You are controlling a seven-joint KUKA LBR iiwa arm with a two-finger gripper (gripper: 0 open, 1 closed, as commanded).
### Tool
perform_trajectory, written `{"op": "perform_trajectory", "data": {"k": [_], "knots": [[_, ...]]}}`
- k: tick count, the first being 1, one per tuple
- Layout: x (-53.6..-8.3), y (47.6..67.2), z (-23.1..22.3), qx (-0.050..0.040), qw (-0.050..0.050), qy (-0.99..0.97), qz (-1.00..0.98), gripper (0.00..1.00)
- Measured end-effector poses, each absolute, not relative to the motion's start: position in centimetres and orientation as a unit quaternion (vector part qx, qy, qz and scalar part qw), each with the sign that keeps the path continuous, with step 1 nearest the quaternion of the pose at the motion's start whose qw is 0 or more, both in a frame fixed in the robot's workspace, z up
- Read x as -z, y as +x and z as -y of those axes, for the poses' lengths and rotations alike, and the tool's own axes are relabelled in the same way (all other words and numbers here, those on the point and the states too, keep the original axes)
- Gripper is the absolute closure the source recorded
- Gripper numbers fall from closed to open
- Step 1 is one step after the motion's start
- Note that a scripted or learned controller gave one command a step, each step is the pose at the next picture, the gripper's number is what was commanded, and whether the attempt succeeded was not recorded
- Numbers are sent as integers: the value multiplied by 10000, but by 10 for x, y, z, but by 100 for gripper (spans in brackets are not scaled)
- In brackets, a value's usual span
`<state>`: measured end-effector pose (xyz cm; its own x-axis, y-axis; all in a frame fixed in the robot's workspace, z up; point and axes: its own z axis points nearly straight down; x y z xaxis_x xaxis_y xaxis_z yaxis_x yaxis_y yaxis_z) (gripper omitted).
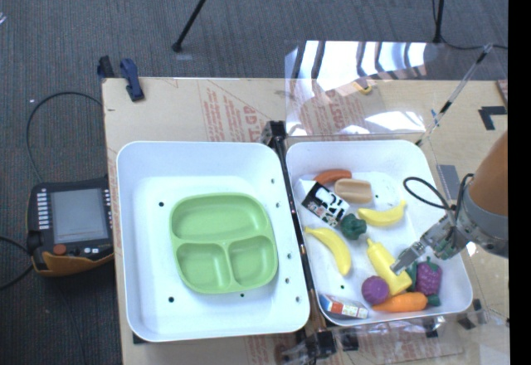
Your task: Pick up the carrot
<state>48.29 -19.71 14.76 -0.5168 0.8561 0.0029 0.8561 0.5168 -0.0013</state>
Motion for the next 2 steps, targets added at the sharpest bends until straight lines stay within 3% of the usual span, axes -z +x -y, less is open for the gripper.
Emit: {"op": "perform_trajectory", "data": {"k": [1,2], "knots": [[-83,501,153,-2,47,-5378,8431,0],[-162,553,125,18,-16,-5185,8551,0]]}}
